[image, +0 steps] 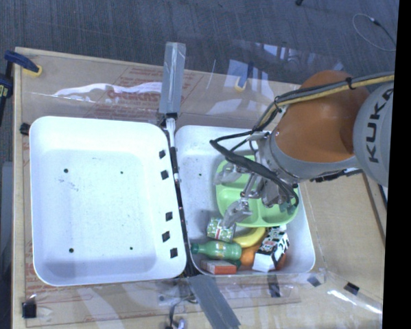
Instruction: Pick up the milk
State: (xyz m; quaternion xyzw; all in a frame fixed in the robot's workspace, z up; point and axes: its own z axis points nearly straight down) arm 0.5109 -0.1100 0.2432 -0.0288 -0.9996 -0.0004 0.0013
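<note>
The milk (275,246) is a small carton with black and white cow patches, lying in the front right corner of the right bin (191,166). My gripper (241,207) hangs over the lime green bowl (258,213) in the middle of that bin, up and to the left of the milk and apart from it. Its tip sits just above a small green and white can (220,230). Nothing shows held in it. The grey arm with its orange band (321,125) comes in from the right and hides the bin's far right part.
A yellow banana (250,237), a green bottle (215,249) and an orange-red box (219,267) crowd the right bin's front, beside the milk. The left bin (93,203) is a wide white tray. Grey tape strips (173,76) hold the bins to the bench.
</note>
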